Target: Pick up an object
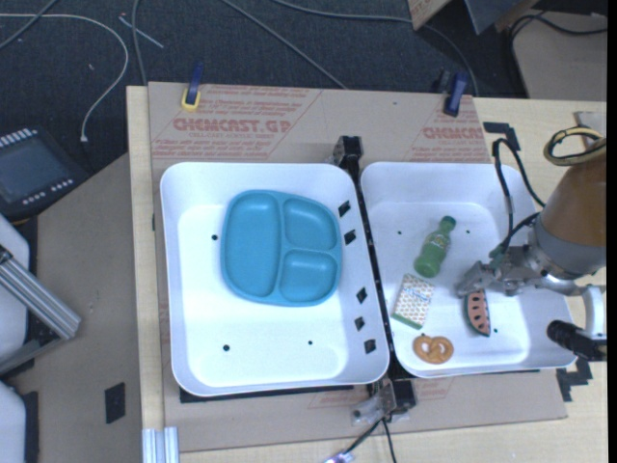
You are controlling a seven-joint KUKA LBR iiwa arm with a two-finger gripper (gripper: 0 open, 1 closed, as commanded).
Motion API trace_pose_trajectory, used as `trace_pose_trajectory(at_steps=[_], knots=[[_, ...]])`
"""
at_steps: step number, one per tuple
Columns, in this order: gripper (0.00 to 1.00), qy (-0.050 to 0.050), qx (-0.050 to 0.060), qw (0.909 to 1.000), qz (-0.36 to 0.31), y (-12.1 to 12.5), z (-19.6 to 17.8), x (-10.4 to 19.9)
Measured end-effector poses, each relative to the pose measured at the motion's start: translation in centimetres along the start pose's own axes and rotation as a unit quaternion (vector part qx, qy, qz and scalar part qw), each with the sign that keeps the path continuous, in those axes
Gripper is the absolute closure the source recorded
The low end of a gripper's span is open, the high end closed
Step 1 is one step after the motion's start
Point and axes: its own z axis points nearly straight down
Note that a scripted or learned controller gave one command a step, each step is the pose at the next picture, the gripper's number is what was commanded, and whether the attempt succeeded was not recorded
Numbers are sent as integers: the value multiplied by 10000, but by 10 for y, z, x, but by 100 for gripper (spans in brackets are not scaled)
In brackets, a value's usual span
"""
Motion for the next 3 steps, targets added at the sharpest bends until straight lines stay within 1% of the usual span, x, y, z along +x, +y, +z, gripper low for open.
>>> trace_pose_trajectory(at_steps=[1,2,3], knots=[[100,-10,-30,10000,2,1,-14,-1],[100,-23,-49,10000,-7,-1,-72,8],[100,-26,-57,10000,-9,5,-117,12]])
